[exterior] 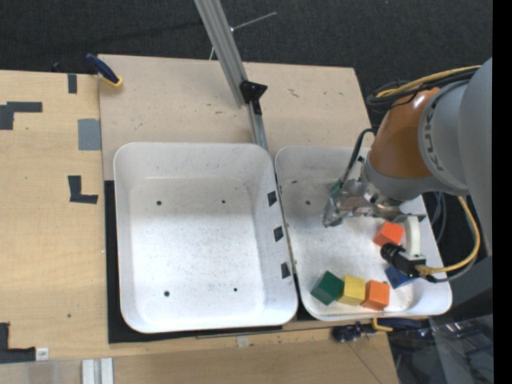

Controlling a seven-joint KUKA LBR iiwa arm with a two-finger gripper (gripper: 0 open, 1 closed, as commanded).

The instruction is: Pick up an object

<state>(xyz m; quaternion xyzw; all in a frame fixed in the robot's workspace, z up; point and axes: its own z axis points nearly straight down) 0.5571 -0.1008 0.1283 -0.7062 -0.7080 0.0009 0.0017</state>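
My gripper (334,211) hangs over the middle of the right bin (308,174), its metal fingers pointing down toward the bin floor. Nothing shows between them. Along the bin's near edge sit a green block (326,287), a yellow block (353,289) and an orange block (377,294) in a row. Another orange block (390,234) lies right of the gripper, beside the wrist. A blue block (397,276) peeks out under a black cable fitting at the bin's right side.
The left bin (128,166) stands beside the right one, with a grey metal pole (228,42) slanting down to the divide between them. The arm's orange band (400,138) and grey body cover the right bin's far right corner.
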